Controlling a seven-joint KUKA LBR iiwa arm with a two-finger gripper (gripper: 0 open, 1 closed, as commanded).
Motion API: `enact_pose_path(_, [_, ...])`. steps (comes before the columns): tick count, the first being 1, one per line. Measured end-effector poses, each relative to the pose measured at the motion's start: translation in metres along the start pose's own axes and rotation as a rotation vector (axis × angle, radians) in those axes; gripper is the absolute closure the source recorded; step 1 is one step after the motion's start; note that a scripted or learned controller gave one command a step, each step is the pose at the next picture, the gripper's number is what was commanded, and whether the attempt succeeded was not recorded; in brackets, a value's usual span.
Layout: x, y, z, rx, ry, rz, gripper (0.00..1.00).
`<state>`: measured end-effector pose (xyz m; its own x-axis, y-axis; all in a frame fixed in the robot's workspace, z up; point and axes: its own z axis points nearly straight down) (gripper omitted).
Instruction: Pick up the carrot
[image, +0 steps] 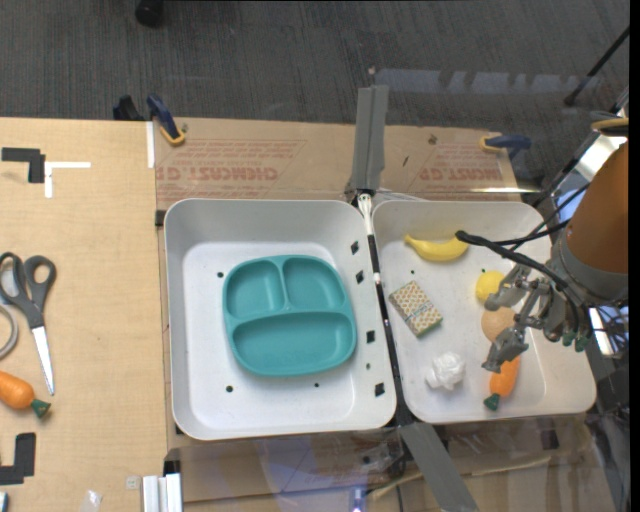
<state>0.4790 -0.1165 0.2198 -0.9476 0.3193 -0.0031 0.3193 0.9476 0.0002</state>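
Note:
An orange carrot (504, 380) with a green stem end lies near the front edge of the right bin (560, 400), slanting down to the left. My gripper (503, 352) hangs directly over the carrot's upper end and hides part of it. Whether it touches the carrot cannot be made out. A second carrot (14, 390) rests on the bench at the far left, outside both bins.
The right bin also holds a banana (436, 247), a yellow lemon (488, 287), a tan egg-shaped item (496, 325) beside the gripper, a checkered sponge (416, 307) and a crumpled white item (446, 371). The left bin holds a teal divided plate (289, 315). Scissors (30, 300) lie far left.

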Motion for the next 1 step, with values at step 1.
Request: enact_pose_path(1, [-0.0151,-0.0488,0.1279,0.000,0.001,-0.015,0.00])
